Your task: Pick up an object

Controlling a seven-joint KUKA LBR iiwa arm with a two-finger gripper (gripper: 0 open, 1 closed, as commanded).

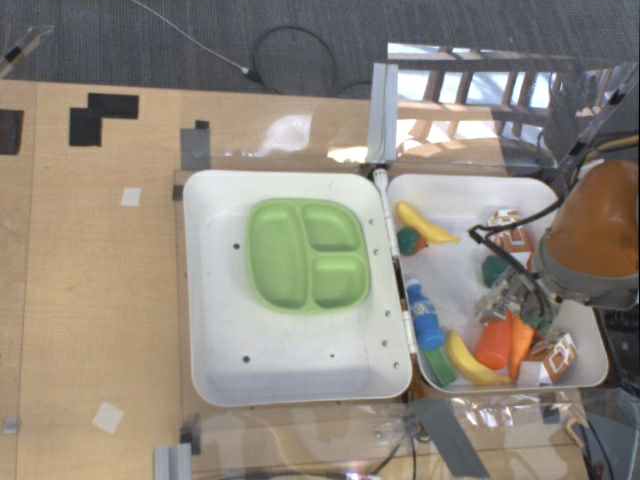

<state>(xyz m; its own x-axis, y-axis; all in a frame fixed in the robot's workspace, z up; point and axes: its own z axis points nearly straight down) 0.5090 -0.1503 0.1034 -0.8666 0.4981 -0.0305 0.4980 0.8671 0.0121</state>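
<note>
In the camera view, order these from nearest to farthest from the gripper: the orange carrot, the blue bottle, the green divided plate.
Measured from the gripper, low in the right bin:
1. Orange carrot, just below the gripper in the same bin.
2. Blue bottle, by the right bin's left wall.
3. Green divided plate, in the middle of the left bin.

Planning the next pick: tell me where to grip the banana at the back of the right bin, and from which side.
Grip the banana across its middle, coming straight down. It lies flat, long and narrow, and its middle looks clear, whereas its left end sits close to a green object and the bin wall.
</note>
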